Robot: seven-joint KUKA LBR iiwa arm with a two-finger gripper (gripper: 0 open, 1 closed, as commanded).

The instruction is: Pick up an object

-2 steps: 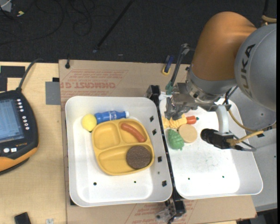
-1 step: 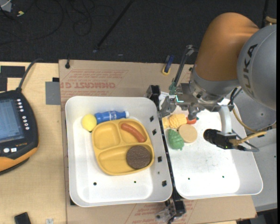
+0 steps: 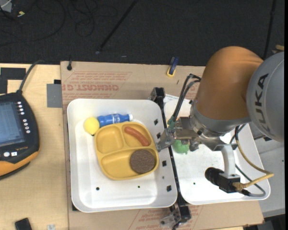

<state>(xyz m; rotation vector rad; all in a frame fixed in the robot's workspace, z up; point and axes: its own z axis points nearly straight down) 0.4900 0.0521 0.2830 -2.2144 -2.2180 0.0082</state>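
Just beside the yellow tray (image 3: 110, 167), my gripper (image 3: 176, 138) hangs over a green object (image 3: 182, 148). I cannot tell whether it is clenched. The object looks light and soft, best pinched mid-body.

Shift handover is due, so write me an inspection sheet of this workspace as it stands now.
Surface: left bin and right bin, both white, side by side on a cardboard sheet.
Job's things: in the left bin, a yellow divided tray holding a sausage and a brown round patty; beside the tray, a yellow ball and a blue bottle. In the right bin, a green object, partly hidden by the arm.
Clutter: nothing seen.
Grippers: the hand is at the divide between the bins, next to the green object; grip state cannot be told.
Cables: dark cables lie on the black floor behind the bench.
Surroundings: teach pendant left of the bins; blue-and-yellow clamp at the cardboard's far edge.
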